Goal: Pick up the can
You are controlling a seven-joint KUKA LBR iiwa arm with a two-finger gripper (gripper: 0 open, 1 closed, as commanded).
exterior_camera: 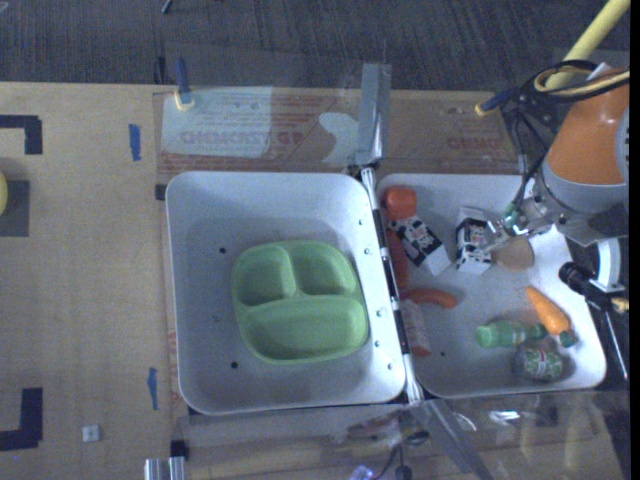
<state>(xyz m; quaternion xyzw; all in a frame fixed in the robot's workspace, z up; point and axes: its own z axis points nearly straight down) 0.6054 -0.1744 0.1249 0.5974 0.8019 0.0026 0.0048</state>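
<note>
1. Right bin (590,368), at 5 o'clock: the can (541,362) lies on its side against the near rim, just beside a green bottle (510,333) and touching or nearly touching it.
2. At 12 o'clock of the same bin, the pincer (476,242) sits low over a small black-and-white carton (416,238); whether it is spread or pressed together I cannot tell. Nothing is seen pinched in it.
3. Arm (590,148) enters from 3 o'clock, the orange band above the wrist.
4. Other clutter: carrot (548,310) at 1 o'clock of the can, a red sausage-like piece (430,296) mid-bin, an orange-capped bottle (401,204) by the divider, a tan round thing (514,254) beside the pincer.
5. Left bin (190,268) holds a green tray (298,300).
6. Status, my reading: pincer well apart from the can, approach not yet made.
7. Risks:
   - Can lying down, round; it may roll from the closing pincer toward the rim.
   - Green bottle crowds it; a finger could land on the bottle or grab both.
   - Near wall leaves little room for a finger on that side.
   - Descent where it hangs now takes the carton, not the can.
</note>
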